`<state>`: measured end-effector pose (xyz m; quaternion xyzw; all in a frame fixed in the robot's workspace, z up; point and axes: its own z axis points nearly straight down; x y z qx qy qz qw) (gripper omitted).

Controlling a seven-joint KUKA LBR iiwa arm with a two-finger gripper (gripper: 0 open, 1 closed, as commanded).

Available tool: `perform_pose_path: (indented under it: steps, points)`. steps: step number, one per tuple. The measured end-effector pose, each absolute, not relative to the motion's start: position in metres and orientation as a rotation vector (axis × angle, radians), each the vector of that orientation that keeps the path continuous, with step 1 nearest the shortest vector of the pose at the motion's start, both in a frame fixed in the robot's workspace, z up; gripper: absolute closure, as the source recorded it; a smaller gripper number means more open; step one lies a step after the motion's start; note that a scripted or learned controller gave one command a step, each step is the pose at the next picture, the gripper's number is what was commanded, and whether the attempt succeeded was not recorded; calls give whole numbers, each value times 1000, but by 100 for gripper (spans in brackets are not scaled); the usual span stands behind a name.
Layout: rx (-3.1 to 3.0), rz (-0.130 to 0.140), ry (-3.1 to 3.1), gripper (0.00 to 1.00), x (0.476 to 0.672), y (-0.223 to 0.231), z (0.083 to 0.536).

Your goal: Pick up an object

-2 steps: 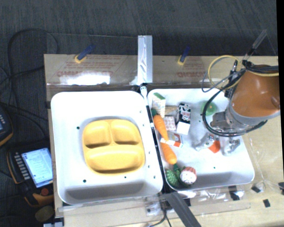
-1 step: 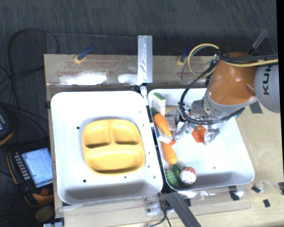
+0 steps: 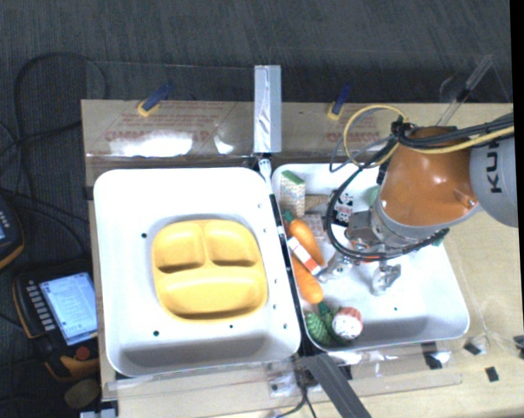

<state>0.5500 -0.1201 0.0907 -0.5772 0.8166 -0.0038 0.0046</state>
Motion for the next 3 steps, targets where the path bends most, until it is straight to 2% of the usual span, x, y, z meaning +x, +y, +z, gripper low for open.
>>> perform_pose_path:
  steps: [1, 2, 3]
  points:
    - [-1894, -13, 2505, 0, 561, -113, 90]
    - [-1853, -13, 2535, 0, 587, -103, 90]
    - [-1848, -19, 2532, 100, 589, -102, 101]
